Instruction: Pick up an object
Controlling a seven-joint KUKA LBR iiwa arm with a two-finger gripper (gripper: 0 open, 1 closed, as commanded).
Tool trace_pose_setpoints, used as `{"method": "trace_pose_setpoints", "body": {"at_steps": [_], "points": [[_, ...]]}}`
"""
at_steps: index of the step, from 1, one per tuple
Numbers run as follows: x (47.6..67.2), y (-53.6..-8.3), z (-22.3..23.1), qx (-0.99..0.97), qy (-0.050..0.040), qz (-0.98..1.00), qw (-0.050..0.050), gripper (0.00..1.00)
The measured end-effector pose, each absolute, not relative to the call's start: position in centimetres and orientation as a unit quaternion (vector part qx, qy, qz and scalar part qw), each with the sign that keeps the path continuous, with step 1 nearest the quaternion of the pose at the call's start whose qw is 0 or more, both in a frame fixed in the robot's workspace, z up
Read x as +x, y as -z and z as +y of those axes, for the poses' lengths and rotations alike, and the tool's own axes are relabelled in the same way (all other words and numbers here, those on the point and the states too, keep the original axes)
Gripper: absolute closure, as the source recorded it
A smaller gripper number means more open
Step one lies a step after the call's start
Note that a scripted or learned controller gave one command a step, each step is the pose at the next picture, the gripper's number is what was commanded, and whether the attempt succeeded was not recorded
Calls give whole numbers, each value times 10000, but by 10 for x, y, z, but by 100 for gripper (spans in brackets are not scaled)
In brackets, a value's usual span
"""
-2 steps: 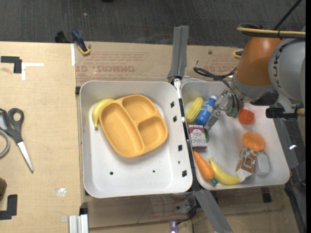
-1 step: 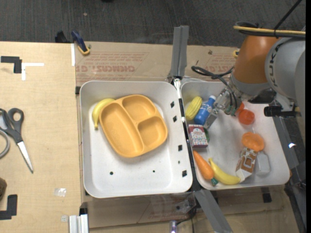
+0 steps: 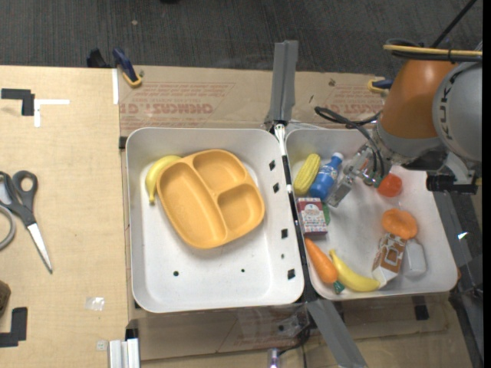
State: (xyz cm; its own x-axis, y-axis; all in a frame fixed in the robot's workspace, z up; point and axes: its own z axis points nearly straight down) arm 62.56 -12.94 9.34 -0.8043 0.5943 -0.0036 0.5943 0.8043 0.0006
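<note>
Arm (image 3: 430, 102) comes in from the right, its orange band over the right bin's (image 3: 360, 294) back corner. Gripper (image 3: 354, 176) sits low in that bin, just right of the blue bottle (image 3: 324, 179). Metal parts are small and blurred against the white floor; cannot tell its state, and nothing is visibly clamped in it.

Right bin contents:
- corn cob (image 3: 307, 172) at the back-left, touching the blue bottle
- small printed carton (image 3: 312, 215) below the corn, against the divider side
- carrot (image 3: 321, 260) and a banana (image 3: 354, 277) at the front, ends overlapping
- red-orange round item (image 3: 390, 185) right beside the gripper, partly covered by wrist hardware; can't identify it
- orange round fruit (image 3: 400, 223) mid-right
- brown-and-white packet (image 3: 390, 254) below it, lying partly on a pale flat object (image 3: 414, 259) too washed out to name

Left bin (image 3: 199, 286) holds a yellow divided plate (image 3: 209, 198), tilted; a second banana (image 3: 157, 175) is tucked behind its left edge, mostly hidden.

Desk (image 3: 54, 228) at left carries scissors (image 3: 29, 217), handles cut by the frame edge. A blue-handled clamp (image 3: 126, 66) sits at the cardboard's (image 3: 192, 102) back edge. The arm's body is cropped at the right.
</note>
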Motion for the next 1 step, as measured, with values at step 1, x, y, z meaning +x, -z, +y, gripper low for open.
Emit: {"method": "trace_pose_setpoints", "body": {"at_steps": [1], "points": [[646, -89, -101, 2937, 47, 9558, -113, 0]]}}
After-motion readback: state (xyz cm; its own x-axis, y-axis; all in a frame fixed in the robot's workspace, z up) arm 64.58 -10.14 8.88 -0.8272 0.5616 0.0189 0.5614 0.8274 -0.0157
